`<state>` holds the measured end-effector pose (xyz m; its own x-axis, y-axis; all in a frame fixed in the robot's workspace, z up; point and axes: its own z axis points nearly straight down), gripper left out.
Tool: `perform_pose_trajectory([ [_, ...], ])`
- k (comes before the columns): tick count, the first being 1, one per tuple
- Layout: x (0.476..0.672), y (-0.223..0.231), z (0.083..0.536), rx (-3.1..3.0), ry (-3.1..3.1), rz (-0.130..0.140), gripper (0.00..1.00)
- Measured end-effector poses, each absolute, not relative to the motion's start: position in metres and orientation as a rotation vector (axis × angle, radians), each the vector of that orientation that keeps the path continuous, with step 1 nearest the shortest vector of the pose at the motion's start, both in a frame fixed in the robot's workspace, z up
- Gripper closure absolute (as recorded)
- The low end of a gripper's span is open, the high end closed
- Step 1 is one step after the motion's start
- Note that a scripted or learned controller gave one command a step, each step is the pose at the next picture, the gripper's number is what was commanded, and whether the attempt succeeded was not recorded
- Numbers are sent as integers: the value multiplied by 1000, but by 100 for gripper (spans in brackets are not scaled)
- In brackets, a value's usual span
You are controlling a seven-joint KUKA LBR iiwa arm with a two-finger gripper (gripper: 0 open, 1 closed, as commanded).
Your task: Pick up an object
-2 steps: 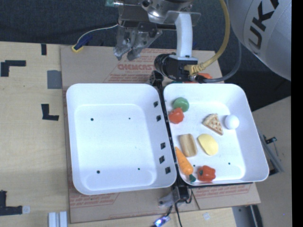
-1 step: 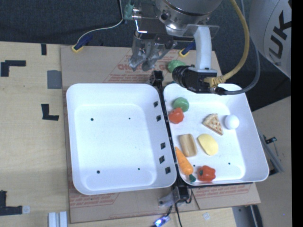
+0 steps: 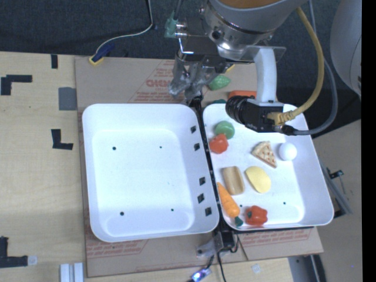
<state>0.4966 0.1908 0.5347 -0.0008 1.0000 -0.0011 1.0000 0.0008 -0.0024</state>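
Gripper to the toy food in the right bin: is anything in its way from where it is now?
Nothing visible blocks it. The gripper hangs over the far end of the wall between the bins, and the nearest pieces, the green ball and the red tomato, lie uncovered in the right bin.

Red printing on the cardboard sheet (image 3: 126,78) is too small to read.

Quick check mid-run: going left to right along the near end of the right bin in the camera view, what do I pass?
Carrot → red pepper, both at the near end of the right bin, apart from each other.
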Motion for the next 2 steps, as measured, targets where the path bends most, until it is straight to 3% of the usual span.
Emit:
perform_pose_trajectory([
  [1, 483, 192, 535, -2219, -2222, 3, 100],
  [2, 484, 180, 535, -2220, -2221, 3, 100],
])
